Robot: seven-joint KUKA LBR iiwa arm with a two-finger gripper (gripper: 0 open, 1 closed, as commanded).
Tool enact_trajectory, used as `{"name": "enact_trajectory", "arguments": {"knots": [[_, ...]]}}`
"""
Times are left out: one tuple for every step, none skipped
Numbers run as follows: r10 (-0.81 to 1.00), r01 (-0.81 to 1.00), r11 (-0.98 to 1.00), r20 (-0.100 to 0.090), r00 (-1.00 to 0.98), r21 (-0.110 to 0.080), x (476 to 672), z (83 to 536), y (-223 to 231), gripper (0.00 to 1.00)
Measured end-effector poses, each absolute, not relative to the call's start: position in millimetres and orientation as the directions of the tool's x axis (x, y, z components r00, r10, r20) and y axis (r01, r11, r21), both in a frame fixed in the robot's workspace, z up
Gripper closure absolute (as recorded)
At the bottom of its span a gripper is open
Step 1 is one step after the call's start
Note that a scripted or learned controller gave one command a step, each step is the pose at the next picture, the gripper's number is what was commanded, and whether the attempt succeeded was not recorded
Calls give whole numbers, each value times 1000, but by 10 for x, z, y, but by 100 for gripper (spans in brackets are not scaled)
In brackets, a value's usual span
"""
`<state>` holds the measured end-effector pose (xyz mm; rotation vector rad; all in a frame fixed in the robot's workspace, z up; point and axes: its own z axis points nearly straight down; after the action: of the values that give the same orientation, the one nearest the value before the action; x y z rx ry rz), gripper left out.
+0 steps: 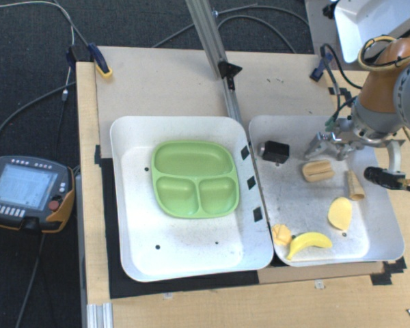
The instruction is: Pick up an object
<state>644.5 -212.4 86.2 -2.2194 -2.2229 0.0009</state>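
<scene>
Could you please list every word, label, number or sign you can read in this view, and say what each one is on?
No text can be read in this view.
The teach pendant left of the bench has a lit screen, but its contents are too small and blurred to read.
The green divided plate, the banana and the black block bear no visible markings.

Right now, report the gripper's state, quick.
Gripper: hanging over the right bin, just above the tan bread-like piece; nothing visible between its fingers, and open or shut cannot be told from this view.
</scene>
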Motion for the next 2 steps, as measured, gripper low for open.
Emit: {"name": "enact_trajectory", "arguments": {"knots": [[1000,1000,2,-2,-2,3,6455,998,-2124,100],[1000,1000,1,-2,-1,6,6430,1637,-2111,100]]}}
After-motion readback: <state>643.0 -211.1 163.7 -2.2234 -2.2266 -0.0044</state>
